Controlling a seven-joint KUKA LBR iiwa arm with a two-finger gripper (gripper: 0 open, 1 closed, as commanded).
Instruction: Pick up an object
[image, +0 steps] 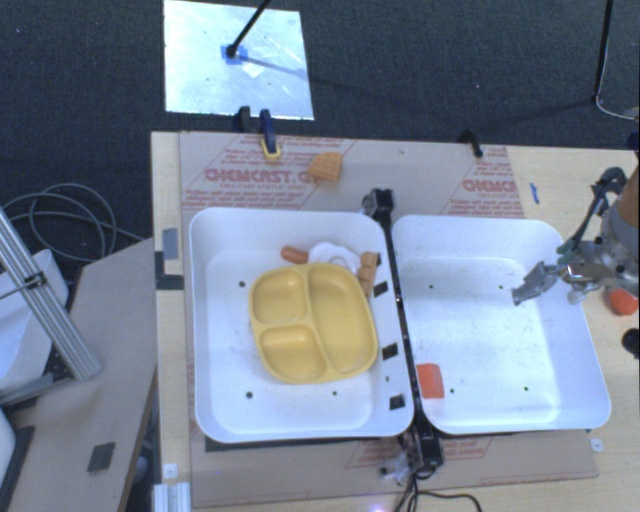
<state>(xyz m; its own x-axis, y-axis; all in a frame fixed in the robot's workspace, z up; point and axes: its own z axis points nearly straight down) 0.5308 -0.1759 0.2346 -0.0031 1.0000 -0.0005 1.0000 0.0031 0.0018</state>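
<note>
Orange block (429, 380) well left-below pincer (530, 287)

Both bins are plain white, left bin (215, 300) and right bin (500, 400), w/ small dark specks on the floors. Divided plate (310, 325) is pale yellow, 3 sections, same shade throughout. Behind it a little sausage thing (294, 255) is orange-brown, plus a tan block (368, 270) & a white piece (328, 254). Right bin has an orange-red block (430, 380). Bench board (480, 180) is light tan w/ red lettering. Tan cracker-ish bit (325, 166) up top. Gripper (530, 285) is grey metal.
</note>
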